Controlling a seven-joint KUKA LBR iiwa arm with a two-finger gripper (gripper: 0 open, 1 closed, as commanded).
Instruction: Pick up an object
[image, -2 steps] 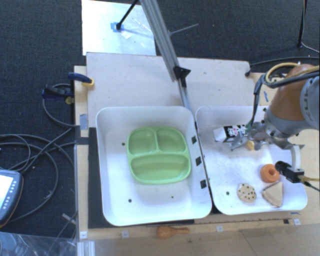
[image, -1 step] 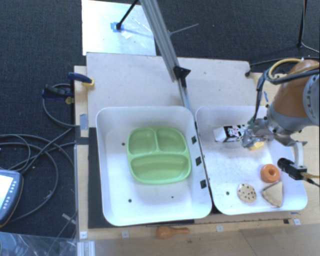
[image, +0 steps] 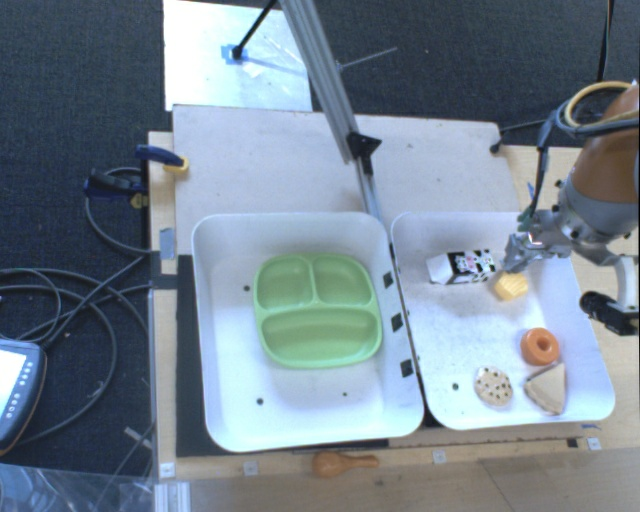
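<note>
1. Gripper (image: 519, 256) low in right bin (image: 590, 330); tips blurred, can't tell its state.
2. Yellow cheese piece (image: 510, 287) just below gripper, contact unclear.
3. Milk carton (image: 461, 267) lies left of gripper.
4. Arm cut off at frame's right edge.

No text can be read anywhere (the small carton (image: 461, 266) bears dark markings too blurred to make out).

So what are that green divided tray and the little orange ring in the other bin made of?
The green divided tray looks like moulded plastic: one even pale green, smooth rounded walls, a soft sheen. The orange ring looks like a toy doughnut, probably plastic or rubber, judging by its uniform bright colour and smooth surface; the view is too coarse to be sure.
</note>
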